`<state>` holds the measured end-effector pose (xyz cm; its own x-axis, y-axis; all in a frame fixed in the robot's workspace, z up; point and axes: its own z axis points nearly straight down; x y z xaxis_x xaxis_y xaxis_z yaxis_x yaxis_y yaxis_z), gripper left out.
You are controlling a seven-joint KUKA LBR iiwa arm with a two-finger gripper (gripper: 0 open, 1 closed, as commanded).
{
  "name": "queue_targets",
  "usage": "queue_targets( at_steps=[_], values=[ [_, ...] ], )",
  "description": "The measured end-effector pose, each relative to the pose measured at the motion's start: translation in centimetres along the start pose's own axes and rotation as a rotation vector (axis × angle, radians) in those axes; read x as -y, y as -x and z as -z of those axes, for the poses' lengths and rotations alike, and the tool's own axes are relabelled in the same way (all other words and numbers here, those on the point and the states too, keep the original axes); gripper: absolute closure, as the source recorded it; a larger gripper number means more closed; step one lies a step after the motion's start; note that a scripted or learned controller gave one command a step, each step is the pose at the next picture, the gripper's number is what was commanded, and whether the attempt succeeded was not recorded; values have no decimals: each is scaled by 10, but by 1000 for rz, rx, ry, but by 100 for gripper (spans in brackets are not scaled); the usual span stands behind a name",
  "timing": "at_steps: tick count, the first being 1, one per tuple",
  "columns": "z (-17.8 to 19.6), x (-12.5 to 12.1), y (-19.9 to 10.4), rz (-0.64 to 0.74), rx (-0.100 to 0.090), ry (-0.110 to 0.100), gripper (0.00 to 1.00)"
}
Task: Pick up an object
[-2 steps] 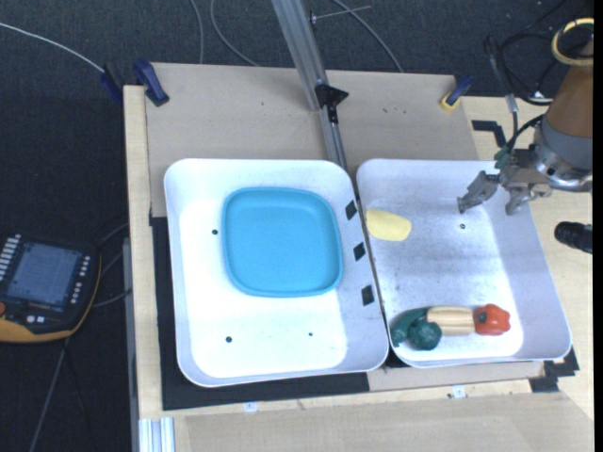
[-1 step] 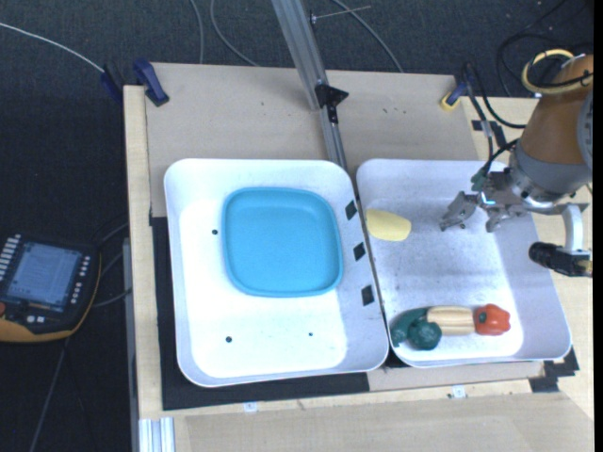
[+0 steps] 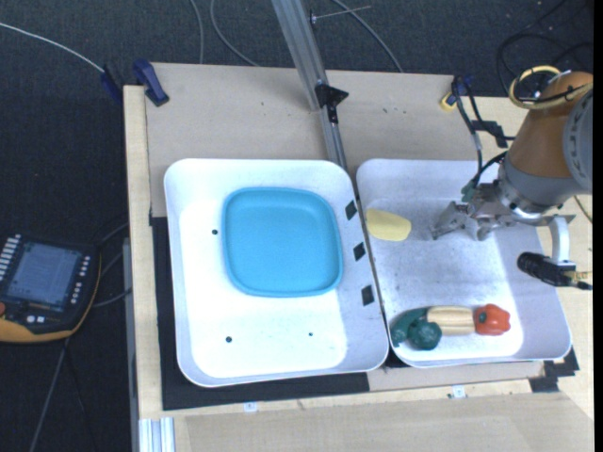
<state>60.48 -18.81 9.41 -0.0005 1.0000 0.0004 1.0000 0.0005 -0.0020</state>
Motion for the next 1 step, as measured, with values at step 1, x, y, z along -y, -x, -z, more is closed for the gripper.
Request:
queue_targets(
  at_steps=[1],
  values=[
    [13, -1, 0, 0, 1, 4, 100]
  ],
)
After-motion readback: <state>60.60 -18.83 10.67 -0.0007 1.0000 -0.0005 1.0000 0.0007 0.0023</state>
